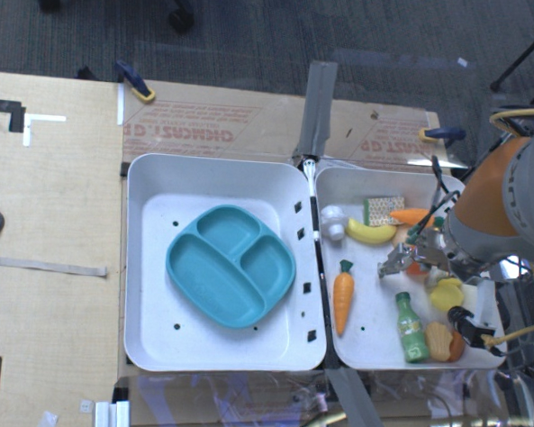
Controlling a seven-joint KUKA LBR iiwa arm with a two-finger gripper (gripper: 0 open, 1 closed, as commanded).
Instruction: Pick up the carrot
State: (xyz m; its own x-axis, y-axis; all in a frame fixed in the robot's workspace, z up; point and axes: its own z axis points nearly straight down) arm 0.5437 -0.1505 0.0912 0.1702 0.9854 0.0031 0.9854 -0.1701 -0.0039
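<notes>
The carrot, orange with a green top, lies lengthwise on the floor of the right bin, near its left wall. My gripper hangs over the middle of that bin, to the right of the carrot and a little farther back, apart from it. The arm comes in from the right, and its orange band sits above the wrist. Nothing shows in the gripper.
Around the gripper in the right bin are a banana, a white object, a small box, a green bottle, a yellow lemon and a bread piece. The left bin holds a blue divided plate.
</notes>
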